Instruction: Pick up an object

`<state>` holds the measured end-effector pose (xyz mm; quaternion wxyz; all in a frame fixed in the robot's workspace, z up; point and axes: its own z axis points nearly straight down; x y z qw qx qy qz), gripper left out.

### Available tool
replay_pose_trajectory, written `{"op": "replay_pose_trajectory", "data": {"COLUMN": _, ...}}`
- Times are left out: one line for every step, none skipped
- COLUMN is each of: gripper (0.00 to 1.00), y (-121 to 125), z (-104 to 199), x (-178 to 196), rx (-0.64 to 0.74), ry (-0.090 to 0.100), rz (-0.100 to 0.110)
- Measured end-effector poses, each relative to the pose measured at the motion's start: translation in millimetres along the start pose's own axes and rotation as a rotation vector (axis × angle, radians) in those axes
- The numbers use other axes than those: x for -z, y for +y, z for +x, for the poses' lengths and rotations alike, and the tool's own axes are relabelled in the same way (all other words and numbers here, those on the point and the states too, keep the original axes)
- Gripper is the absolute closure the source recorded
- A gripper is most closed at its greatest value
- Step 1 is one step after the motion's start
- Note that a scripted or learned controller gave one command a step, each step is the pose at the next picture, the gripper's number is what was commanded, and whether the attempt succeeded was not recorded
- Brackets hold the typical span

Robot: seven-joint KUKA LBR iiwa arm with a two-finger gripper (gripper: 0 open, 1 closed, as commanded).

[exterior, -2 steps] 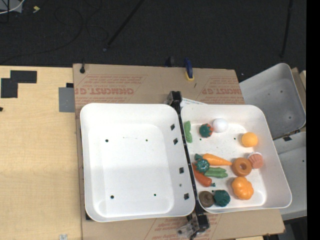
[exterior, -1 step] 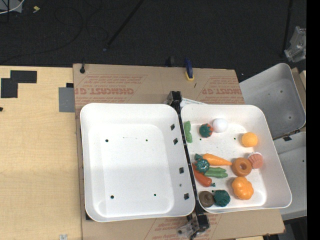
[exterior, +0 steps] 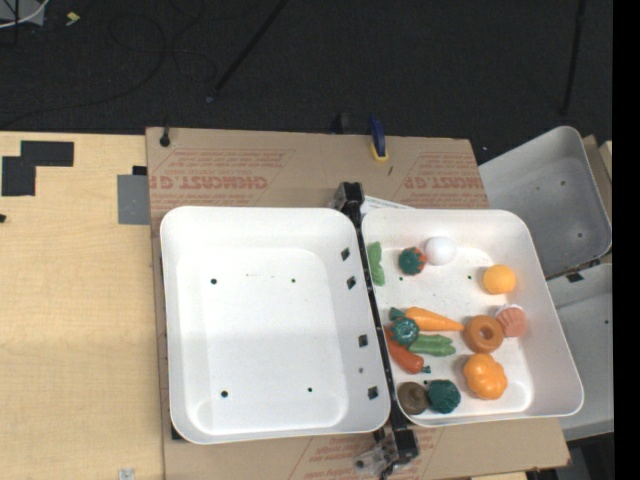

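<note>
The right bin point(exterior: 545, 368) holds several toy foods. A white ball point(exterior: 439, 250) and a dark green piece point(exterior: 411, 261) lie near its back. An orange ball point(exterior: 499, 279) sits at the right. A green pod point(exterior: 375, 264) lies along the left wall. In the middle are an orange carrot point(exterior: 433, 319), a teal piece point(exterior: 404, 330), a green pepper point(exterior: 432, 344) and a red pepper point(exterior: 404, 355). A brown doughnut point(exterior: 484, 333) touches a pink piece point(exterior: 512, 320). At the front sit an orange pumpkin point(exterior: 485, 376), a dark green lump point(exterior: 443, 396) and a brown disc point(exterior: 412, 397).
The left bin point(exterior: 190, 388) stands beside the right bin on a cardboard sheet point(exterior: 250, 173). A black hinge strip point(exterior: 366, 318) runs between the bins. A grey metal tray point(exterior: 555, 198) leans at the far right. The wooden bench point(exterior: 70, 318) extends to the left.
</note>
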<state>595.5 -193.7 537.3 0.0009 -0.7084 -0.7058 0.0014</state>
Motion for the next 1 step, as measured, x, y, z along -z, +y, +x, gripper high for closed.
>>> {"op": "replay_pose_trajectory", "data": {"gripper": 1.00, "y": 17.6, "z": -19.8, "x": 0.0, "rx": 0.003, "ry": 0.000, "rz": -0.001}}
